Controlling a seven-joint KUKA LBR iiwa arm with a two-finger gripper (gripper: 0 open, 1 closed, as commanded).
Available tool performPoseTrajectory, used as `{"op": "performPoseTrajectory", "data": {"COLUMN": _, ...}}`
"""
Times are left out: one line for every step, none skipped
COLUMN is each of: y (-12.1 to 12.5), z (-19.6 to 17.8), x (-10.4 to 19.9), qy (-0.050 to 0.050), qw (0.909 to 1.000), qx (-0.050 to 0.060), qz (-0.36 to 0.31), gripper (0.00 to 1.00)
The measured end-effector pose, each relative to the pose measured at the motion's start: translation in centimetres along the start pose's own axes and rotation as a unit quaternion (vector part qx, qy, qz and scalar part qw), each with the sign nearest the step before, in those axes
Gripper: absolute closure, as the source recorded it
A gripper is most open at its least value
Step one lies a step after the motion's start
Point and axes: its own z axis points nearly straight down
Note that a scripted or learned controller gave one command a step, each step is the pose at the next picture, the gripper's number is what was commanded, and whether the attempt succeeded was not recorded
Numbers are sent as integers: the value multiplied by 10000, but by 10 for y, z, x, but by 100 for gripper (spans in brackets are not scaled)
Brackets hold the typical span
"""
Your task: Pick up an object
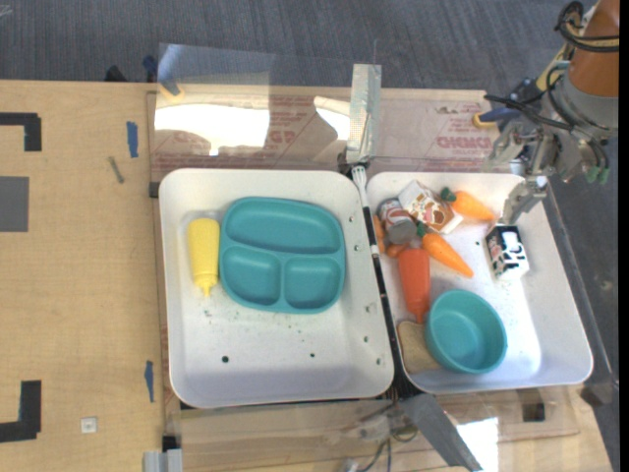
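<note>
My gripper point(527, 191) hangs over the far right corner of the right bin point(560, 352), with the orange-banded wrist above it. Just below it lies a small black-and-white box point(507, 251). An orange carrot point(447, 252) and a second, smaller carrot point(473, 205) lie to the gripper's left. A red-orange bottle point(415, 281) lies along the bin's left side. A teal bowl point(467, 330) sits at the bin's front. A white snack packet point(428, 208) and a grey item point(398, 230) sit at the back left. I see nothing held.
The left bin point(187, 362) holds a teal divided plate point(283, 254) and a yellow bottle point(203, 252). A clear upright divider point(365, 111) stands behind the seam between the bins. Cardboard lies behind both bins.
</note>
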Motion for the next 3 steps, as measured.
{"op": "performPoseTrajectory", "data": {"y": 12, "z": 134, "x": 4, "qy": 23, "qw": 9996, "qx": -2, "qz": -289, "gripper": 0}}
{"op": "performPoseTrajectory", "data": {"y": 38, "z": 146, "x": 87, "qy": -53, "qw": 10000, "qx": 7, "qz": 56, "gripper": 0}}
{"op": "performPoseTrajectory", "data": {"y": 76, "z": 147, "x": 22, "qy": -23, "qw": 9979, "qx": -5, "qz": 647, "gripper": 0}}
